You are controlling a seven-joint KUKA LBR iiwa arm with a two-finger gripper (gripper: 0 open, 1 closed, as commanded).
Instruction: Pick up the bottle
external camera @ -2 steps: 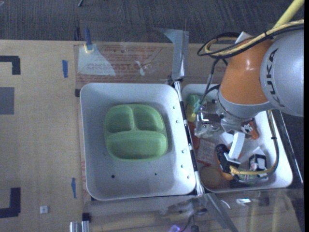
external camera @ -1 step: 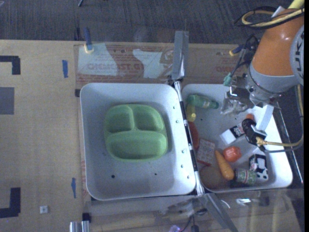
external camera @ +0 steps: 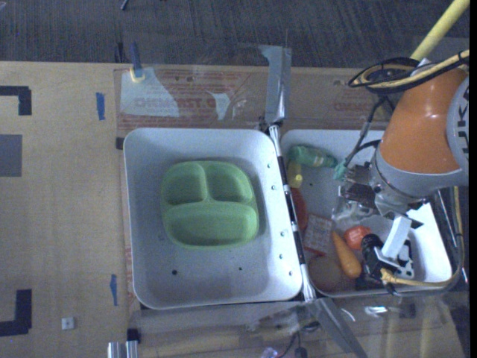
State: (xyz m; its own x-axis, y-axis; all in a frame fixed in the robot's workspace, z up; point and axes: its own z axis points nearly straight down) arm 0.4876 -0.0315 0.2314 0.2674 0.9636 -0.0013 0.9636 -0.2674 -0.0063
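Observation:
A green bottle [external camera: 313, 156] lies on its side at the far end of the right bin [external camera: 440, 256], close to the divider between the bins. My gripper [external camera: 352, 197] hangs low over the middle of that bin, just right of and nearer than the bottle. The grey wrist and orange band above hide most of the gripper. Nothing shows held in it.
Around the gripper in the right bin lie a yellow piece [external camera: 296, 174], a red piece [external camera: 299, 204], a printed packet [external camera: 319, 232], an orange carrot [external camera: 346, 254] and a small red item [external camera: 356, 235]. The left bin [external camera: 141, 222] holds a green divided plate [external camera: 210, 203].

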